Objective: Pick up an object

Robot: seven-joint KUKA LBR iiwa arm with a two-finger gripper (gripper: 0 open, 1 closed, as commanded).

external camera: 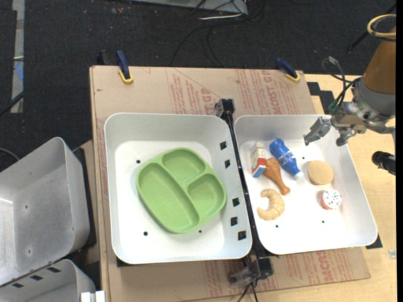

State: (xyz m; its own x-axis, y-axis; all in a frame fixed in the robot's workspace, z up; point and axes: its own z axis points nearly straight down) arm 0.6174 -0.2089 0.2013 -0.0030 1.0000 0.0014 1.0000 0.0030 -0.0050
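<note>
The right bin holds several small items: a blue bottle, a white and red carton, a brown drumstick, a croissant, a round tan bun and a white die with red dots. My gripper hangs over the bin's upper right corner, above and to the right of the blue bottle. Its two fingers stand apart with nothing between them.
The left bin holds a green divided plate. A black clip bar joins the two bins. A grey tub stands off the bench at the left. Blue and yellow clamps grip the board's far edge.
</note>
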